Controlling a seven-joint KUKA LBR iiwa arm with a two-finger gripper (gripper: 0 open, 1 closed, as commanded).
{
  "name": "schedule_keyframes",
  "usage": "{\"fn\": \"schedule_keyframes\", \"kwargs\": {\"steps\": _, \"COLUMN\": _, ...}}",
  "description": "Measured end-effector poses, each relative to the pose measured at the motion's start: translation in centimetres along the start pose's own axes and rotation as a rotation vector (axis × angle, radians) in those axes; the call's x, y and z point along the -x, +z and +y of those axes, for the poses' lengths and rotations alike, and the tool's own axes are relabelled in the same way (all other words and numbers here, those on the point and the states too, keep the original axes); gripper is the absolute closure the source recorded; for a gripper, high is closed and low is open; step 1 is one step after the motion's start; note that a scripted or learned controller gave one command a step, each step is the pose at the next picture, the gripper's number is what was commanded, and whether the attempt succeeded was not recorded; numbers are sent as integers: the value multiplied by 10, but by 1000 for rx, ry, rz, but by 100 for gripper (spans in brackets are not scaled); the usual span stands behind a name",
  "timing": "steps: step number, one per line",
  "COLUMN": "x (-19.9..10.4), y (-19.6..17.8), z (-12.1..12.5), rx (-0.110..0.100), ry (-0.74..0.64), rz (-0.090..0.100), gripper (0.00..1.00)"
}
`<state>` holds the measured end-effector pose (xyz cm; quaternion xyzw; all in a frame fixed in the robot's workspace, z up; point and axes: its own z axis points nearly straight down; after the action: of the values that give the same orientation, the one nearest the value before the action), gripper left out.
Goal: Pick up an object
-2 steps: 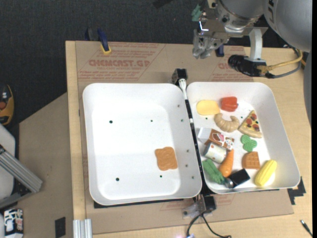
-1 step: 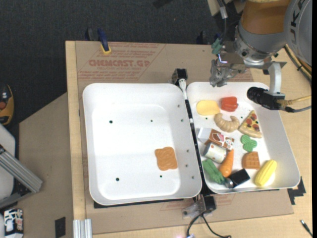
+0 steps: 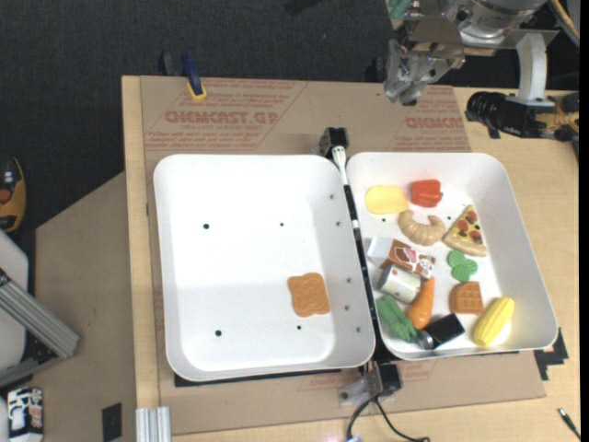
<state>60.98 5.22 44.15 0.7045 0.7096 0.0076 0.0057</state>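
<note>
While jaws (image 3: 405, 88) hang above bench beyond right shallow white bin (image 3: 515, 191) (state unclear), orange waffle-shaped toy (image 3: 308, 294) lies in left shallow white bin (image 3: 184, 191).

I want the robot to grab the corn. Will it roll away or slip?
The corn looks rounded and long, so it may roll sideways if nudged. It seems to be a plastic toy, so it is probably light and stiff. It lies close to the right bin wall, which might stop it rolling far.
</note>
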Motion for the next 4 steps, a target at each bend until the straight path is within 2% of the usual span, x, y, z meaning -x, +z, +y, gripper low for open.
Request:
{"fn": "schedule_keyframes", "kwargs": {"steps": 1, "x": 54, "y": 89, "z": -72, "rx": -30, "ry": 14, "rz": -4, "gripper": 100}}
{"fn": "schedule_keyframes", "kwargs": {"steps": 2, "x": 13, "y": -105, "z": -53, "rx": 4, "ry": 3, "rz": -1, "gripper": 100}}
{"fn": "schedule_keyframes", "kwargs": {"steps": 3, "x": -57, "y": -4, "z": -100, "rx": -31, "ry": 0, "rz": -3, "gripper": 100}}
{"fn": "schedule_keyframes", "kwargs": {"steps": 4, "x": -181, "y": 112, "z": -136, "rx": -31, "ry": -7, "rz": -4, "gripper": 100}}
